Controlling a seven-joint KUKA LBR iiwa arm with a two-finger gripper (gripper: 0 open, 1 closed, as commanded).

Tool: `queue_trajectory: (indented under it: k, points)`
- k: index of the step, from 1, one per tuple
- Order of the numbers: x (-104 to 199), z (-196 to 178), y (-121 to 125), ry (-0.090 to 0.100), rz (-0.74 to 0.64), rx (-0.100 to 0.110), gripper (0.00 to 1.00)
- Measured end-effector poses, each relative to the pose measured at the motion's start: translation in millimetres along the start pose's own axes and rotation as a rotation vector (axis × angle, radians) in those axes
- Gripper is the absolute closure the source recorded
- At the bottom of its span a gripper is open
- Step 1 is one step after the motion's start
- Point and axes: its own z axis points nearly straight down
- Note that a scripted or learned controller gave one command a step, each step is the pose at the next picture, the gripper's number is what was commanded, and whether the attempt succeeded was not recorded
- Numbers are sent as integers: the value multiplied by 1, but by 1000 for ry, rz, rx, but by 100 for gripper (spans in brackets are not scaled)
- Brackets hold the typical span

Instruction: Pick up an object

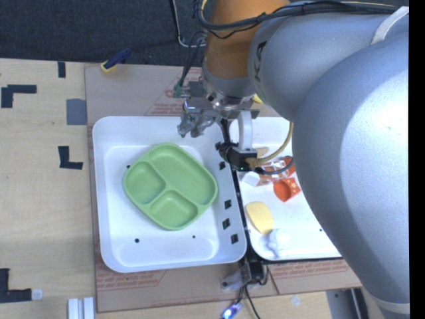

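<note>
Brown cardboard sheeting covers the worktop (40, 178), marked here and there with dark tape pieces, and a dark cloth backdrop runs along the far edge. Two shallow white bins sit side by side, their inner rims touching down the middle. In the left bin (106, 178) lies one green divided plate (170, 186) with three compartments, set at a slant near the centre; bare white floor shows along the near edge and the left side, with a narrower strip at the far rim. The right bin (302, 248) is largely covered by the grey arm (352, 125), which sweeps in from the right and fills much of that side. On the visible part of the right bin's floor are one yellow rounded object (259, 216), one red-orange object (285, 188) beside an orange-and-white bit I cannot identify, and one small white object (274, 240) close to the near rim. The yellow one lies just beside the dividing rims. The pincer (194, 126) hangs over the far rim of the left bin, just beyond the plate's far edge, under the orange band (232, 32); whether it is released or clenched cannot be told, and nothing is seen in its grasp. Black cables trail from the wrist.
</note>
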Motion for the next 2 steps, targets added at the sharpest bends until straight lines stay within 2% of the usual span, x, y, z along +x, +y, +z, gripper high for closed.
queue_trajectory:
  k: [1, 2]
  points:
    - [-36, 40, -18, -5, 11, 12, 100]
    - [-33, 29, -17, -4, 6, 11, 100]
